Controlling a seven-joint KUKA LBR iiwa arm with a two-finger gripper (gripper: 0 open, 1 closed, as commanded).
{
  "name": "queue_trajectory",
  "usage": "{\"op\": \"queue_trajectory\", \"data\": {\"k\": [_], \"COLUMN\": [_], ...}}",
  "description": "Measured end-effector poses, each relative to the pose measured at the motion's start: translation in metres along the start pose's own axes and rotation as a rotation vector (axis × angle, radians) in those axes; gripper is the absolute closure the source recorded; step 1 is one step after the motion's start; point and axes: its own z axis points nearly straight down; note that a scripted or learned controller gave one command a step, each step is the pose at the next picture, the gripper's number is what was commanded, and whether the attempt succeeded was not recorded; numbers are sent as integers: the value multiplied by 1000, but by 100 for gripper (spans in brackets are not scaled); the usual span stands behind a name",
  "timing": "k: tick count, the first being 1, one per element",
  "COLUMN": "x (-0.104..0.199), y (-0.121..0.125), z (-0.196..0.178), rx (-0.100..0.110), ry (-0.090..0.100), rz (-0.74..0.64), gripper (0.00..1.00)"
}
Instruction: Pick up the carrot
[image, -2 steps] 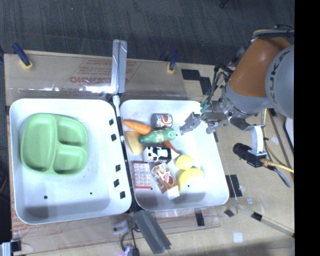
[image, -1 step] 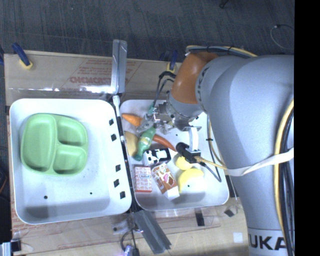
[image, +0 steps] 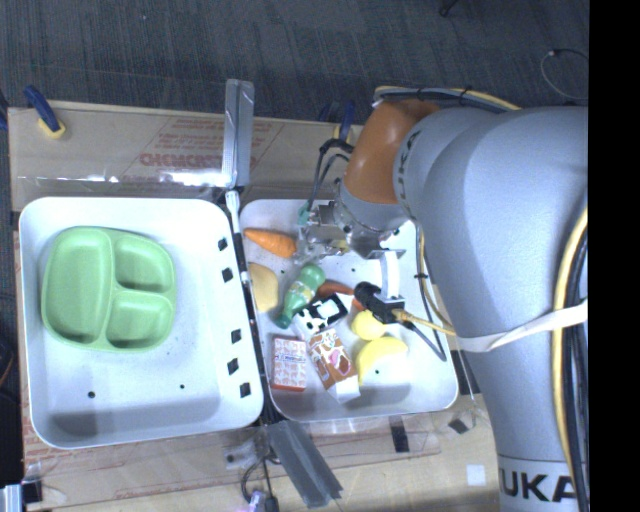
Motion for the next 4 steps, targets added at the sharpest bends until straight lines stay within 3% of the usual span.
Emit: {"op": "queue_trajectory", "data": {"k": [1, 2, 3, 4], "x": [59, 59, 6, -3], "y": [-1, -1, -21, -30], "z": [-91, -91, -30, 10], "rx": [-2, -2, 0, 1], "ry": [-1, -1, 0, 0], "rz": [127, 127, 4, 122], "gripper": [100, 0, 0, 0]}}
